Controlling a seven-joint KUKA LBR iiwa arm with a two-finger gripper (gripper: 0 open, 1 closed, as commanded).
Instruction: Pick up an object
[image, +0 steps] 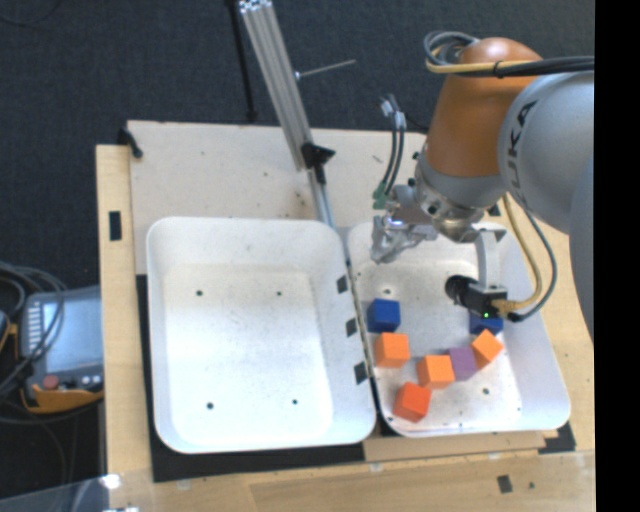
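The right bin holds several small cubes. A blue cube lies near its left wall, with an orange cube just in front of it. Further front are another orange cube, a purple cube, a third orange cube and a red-orange cube. My gripper hangs over the back left corner of this bin, behind the blue cube and apart from it. Nothing is visibly held.
The left bin sits beside the right one, sharing a middle wall. A slanted metal rail rises behind the bins. A second blue piece lies by a black cable fitting. A pendant rests at far left.
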